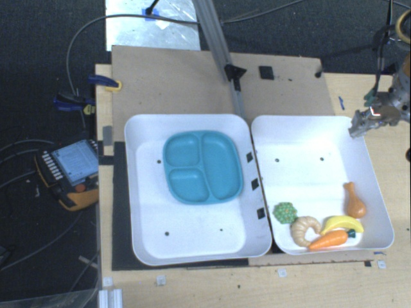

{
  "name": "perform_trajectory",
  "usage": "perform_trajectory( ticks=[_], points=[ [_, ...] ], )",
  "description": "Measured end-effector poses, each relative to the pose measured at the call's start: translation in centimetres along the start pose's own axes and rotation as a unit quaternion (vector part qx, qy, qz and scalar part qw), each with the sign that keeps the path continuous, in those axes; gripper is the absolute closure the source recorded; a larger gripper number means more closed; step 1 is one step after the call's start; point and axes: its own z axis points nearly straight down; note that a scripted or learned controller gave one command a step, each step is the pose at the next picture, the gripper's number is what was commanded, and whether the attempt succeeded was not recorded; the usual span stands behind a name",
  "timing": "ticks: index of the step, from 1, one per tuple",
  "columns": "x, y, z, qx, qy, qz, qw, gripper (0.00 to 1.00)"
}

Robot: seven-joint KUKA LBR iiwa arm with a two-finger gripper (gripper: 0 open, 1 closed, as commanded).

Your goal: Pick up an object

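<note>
Objects for picking sit clustered in the near right corner of the right shallow white bin (308,153): we see a green broccoli-like toy (284,212), a tan croissant-shaped toy (304,228), an orange plastic carrot (328,239), a yellow plastic banana (342,223) and a brown drumstick-shaped toy (354,201) just beside them. The carrot touches the croissant and the banana. In the left shallow white bin (148,236) lies a blue three-compartment plastic plate (203,166). The tool (365,122) hangs over the right bin's far right rim, well apart from the toys; we cannot tell whether it is released or clenched, and we see nothing in it. Both bins rest on the brown tabletop (180,76).
</note>
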Motion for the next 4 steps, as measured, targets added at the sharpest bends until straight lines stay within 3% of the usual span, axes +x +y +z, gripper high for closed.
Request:
perform_trajectory(
  ticks=[1,4],
  points=[
    [5.1,0.4,-0.4,0.000,0.001,-0.002,1.0000,1.00],
    [21.5,-0.8,3.7,0.002,0.001,-0.002,1.0000,1.00]
  ],
)
